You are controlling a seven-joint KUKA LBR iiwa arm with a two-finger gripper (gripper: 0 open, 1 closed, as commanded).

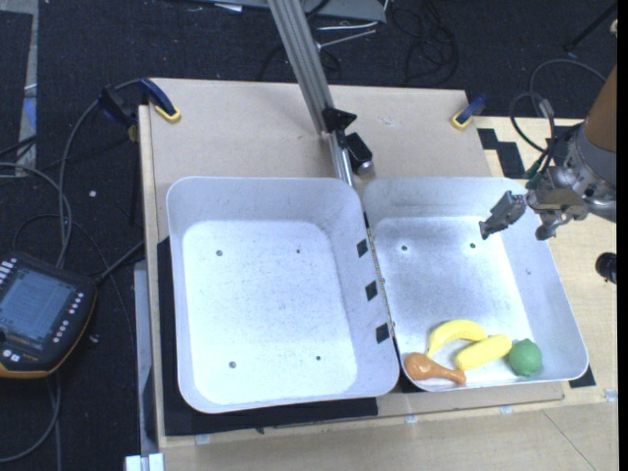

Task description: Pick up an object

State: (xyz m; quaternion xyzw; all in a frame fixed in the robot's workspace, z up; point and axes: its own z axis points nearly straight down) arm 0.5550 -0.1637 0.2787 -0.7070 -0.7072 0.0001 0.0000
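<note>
In the right bin several toy foods lie along the near wall: a yellow banana, a second yellow piece beside it, a green lime-like ball at the near right corner, and an orange-brown pear-shaped piece. My gripper hangs above the far right part of this bin, well away from the objects. Its two dark fingers are spread apart with nothing between them.
The left bin sits beside the right one, joined at a ridge with black clips. A slanted metal camera pole rises at the back centre. A teach pendant lies off the bench at left.
</note>
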